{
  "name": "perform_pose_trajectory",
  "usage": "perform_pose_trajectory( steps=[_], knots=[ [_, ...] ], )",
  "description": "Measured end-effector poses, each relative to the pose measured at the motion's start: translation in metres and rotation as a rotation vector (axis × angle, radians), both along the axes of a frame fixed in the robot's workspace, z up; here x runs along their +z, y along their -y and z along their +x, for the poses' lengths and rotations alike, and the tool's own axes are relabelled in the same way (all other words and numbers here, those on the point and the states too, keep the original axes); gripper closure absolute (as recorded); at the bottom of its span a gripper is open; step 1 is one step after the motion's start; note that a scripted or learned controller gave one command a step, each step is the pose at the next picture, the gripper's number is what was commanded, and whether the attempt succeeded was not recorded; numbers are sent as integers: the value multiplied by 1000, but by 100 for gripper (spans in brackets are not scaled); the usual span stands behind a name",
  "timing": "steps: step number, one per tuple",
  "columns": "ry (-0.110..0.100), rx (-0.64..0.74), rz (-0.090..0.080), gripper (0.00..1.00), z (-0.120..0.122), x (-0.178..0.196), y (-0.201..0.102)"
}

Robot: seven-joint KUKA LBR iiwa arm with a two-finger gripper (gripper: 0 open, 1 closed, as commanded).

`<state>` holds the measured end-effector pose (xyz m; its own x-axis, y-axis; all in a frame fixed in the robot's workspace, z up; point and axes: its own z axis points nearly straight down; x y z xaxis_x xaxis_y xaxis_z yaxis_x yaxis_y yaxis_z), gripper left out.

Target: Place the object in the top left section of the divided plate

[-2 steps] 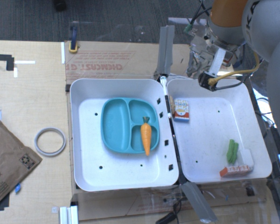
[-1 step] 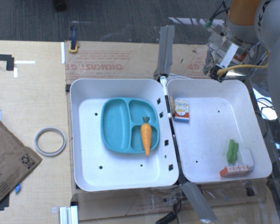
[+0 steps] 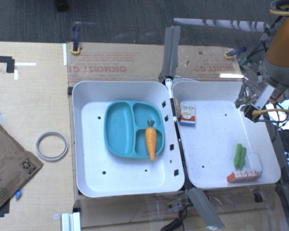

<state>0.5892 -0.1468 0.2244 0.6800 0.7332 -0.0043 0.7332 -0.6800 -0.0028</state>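
A teal divided plate [image 3: 119, 129] lies in the left white bin [image 3: 86, 177]. It has one long section on the left and two smaller ones on the right. An orange toy carrot [image 3: 151, 139] rests in the lower right section, green top pointing away and tip reaching the plate's front rim. My gripper [image 3: 249, 104] hangs over the far right edge of the right bin [image 3: 212, 172], well away from the plate and the carrot. Nothing shows in its grasp.
The right bin holds a small white and orange box [image 3: 187, 113] near its left wall, a green pea pod [image 3: 240, 156] and a red and white box [image 3: 244, 175] at the front right. On the bench to the left lie a tape ring [image 3: 51, 145] and a cardboard box [image 3: 7, 165].
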Motion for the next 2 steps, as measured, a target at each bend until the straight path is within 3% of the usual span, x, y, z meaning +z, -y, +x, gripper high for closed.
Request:
perform_pose_trajectory(
  steps=[1, 2],
  knots=[
    [1, -14, 1, 100, 44, -34, -103],
    [2, -56, -1, 100, 30, 84, -70]
  ],
)
